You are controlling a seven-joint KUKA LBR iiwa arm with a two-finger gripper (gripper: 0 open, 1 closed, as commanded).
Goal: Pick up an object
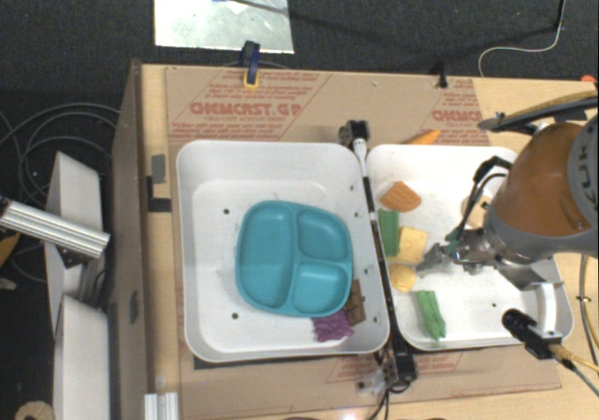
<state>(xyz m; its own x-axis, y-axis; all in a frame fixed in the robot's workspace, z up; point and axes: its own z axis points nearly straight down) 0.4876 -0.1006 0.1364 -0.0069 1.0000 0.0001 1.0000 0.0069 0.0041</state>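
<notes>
My gripper [430,260] reaches in from the right over the right bin [487,329], low above its floor. Its tip lies between a yellow block [412,240] and a paler yellow piece [402,278], close to both. An orange wedge [402,195] lies further back, and a green piece [387,226] rests against the bin's left wall. A long green object [430,313] lies toward the front of the bin. I see nothing held in the gripper.
The left bin [211,222] holds a teal divided plate [293,257], with a purple object [329,326] and a brown one [356,304] at its front right. An orange carrot-like piece [424,137] lies on the cardboard behind the right bin. The arm's orange band [547,186] hangs over that bin's right side.
</notes>
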